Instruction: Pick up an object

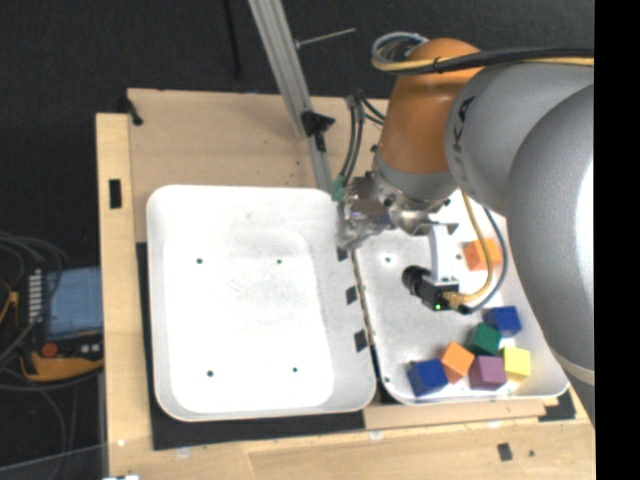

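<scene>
Several small cubes lie in the near right corner of the right bin (392, 313): a blue cube (428, 376), an orange cube (458, 360), a purple cube (488, 371), a yellow cube (517, 361), a green cube (487, 339) and another blue cube (503, 319). An orange piece (474, 256) shows partly behind a cable further back. My gripper (352, 224) hangs over the far left edge of the right bin, by the divide between the bins, well apart from the cubes. The wrist hides its tip.
The left bin (240, 298) is a white tray beside the right one. A slanted metal rail (285, 63) rises behind the bins. The big grey arm covers the right bin's far right. Cables and a black fitting (425, 284) hang under the wrist.
</scene>
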`<state>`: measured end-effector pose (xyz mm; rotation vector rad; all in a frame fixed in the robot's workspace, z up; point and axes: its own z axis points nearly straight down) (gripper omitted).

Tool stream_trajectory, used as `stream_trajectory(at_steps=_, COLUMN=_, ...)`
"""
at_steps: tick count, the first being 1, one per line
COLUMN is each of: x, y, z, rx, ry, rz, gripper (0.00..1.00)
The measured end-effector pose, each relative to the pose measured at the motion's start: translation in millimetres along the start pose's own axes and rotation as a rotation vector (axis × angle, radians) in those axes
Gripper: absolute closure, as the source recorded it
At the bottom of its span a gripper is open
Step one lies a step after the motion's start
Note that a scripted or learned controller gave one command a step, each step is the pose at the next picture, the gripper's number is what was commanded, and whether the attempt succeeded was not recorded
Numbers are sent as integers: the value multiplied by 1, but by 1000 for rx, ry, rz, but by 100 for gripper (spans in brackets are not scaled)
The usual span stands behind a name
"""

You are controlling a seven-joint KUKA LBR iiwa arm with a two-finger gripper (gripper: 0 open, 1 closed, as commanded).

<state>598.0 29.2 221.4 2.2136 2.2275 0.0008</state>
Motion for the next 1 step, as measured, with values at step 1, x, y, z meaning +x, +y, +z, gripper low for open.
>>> stream_trajectory(at_steps=1, x=47, y=14, z=-3, rx=1, ry=2, rz=1, gripper=100)
